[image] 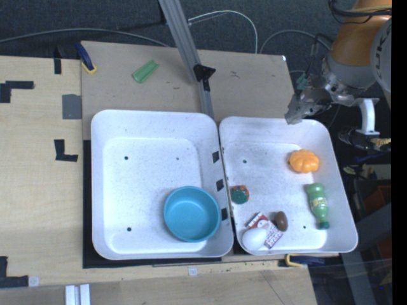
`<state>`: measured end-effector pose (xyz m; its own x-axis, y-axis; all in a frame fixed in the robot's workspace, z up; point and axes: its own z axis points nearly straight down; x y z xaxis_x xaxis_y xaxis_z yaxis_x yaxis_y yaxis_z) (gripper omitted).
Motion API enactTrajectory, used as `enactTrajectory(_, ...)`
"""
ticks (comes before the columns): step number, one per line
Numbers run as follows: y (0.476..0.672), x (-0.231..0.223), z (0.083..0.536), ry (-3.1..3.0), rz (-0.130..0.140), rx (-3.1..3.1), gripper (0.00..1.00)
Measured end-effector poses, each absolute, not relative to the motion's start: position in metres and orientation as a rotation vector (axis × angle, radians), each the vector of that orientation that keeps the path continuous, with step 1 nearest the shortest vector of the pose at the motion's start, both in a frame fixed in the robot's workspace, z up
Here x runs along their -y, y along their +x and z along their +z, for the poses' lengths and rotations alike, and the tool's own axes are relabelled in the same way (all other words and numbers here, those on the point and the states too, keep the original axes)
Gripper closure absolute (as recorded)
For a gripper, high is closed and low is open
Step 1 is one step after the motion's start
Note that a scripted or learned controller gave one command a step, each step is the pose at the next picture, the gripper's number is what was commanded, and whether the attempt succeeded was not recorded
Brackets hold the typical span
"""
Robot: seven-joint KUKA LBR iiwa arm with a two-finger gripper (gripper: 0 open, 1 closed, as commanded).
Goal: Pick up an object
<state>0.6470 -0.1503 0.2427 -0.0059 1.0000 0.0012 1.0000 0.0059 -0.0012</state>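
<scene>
Bench with two white bins (152, 122). My gripper (297, 114) hovers over the right bin's far rim; its opening is unreadable. Green bottle (317, 204) lies lengthwise near the right wall, cap toward the near edge.

Grey arm (375, 49) with a glossy orange band, dark cables, slim grey metal tool (297, 112)

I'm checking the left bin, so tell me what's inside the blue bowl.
The blue bowl in the left bin shows only its own blue interior; nothing lies in it. Its near wall hides a small strip of the floor.
</scene>
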Motion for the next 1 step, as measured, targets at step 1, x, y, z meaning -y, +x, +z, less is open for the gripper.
enactTrajectory(1, 0.6301, 0.1055, 0.2488, -2.213, 0.000, 2.226, 1.00)
